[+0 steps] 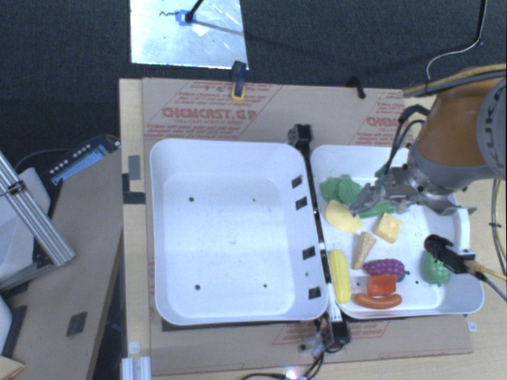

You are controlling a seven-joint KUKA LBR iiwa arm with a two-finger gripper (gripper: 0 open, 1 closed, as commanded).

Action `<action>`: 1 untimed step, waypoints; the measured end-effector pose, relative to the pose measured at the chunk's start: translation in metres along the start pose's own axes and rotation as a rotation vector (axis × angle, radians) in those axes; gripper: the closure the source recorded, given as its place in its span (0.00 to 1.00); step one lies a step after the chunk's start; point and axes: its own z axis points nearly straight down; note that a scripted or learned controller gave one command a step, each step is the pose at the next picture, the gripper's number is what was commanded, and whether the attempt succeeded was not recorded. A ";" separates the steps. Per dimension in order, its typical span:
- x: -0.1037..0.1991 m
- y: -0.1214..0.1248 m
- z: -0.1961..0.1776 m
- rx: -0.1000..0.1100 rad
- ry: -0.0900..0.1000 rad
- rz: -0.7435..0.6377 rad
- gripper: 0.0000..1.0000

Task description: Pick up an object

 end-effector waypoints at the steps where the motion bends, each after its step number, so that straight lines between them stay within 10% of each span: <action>1: -0.020 0.077 0.108 0.000 -0.002 -0.002 0.00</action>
